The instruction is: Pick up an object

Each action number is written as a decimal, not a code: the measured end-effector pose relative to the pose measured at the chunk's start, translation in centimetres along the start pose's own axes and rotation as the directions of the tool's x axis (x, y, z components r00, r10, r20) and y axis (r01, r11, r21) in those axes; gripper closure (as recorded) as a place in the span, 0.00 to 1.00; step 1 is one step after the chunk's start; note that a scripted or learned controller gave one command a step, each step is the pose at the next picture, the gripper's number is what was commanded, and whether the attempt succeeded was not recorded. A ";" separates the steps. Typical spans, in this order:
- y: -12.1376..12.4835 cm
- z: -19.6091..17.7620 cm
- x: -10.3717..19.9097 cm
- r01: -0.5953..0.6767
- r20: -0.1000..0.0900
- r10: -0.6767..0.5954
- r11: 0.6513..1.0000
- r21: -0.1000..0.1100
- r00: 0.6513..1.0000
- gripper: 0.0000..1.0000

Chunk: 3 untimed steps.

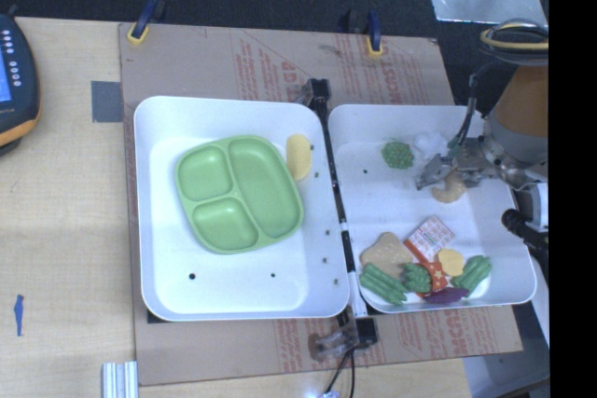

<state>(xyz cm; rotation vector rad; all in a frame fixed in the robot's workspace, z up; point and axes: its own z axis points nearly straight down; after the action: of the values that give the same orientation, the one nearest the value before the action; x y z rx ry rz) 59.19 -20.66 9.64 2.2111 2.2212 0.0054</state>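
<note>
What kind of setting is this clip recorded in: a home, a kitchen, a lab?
Most likely a robotics lab bench. Two shallow white bins sit on a cardboard sheet clamped to a wooden table, holding toy food and a green divided plastic plate. A grey and orange robot arm reaches in, and a handheld controller lies nearby.

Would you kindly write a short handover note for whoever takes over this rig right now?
Gripper: low in the right white bin, above a small tan lump; I cannot tell whether it grips anything.
Right bin also holds a green broccoli-like piece and a heap of toy food at its near edge.
Left white bin: green three-compartment plate, pale yellow piece touching its rim.
Done: nothing visibly lifted.
Left: secure and raise one object.
</note>
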 end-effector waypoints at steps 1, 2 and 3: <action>0.0 -1.3 0.0 0.001 0.002 -0.001 1.000 -0.003 1.000 1.00; 1.4 -8.0 2.8 0.002 -0.002 -0.002 1.000 0.004 1.000 1.00; 1.3 -7.6 2.7 0.000 -0.003 0.000 1.000 0.010 1.000 0.00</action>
<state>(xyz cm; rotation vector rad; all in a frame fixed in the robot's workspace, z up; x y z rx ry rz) 60.38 -17.93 17.22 2.2174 2.2282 -0.0027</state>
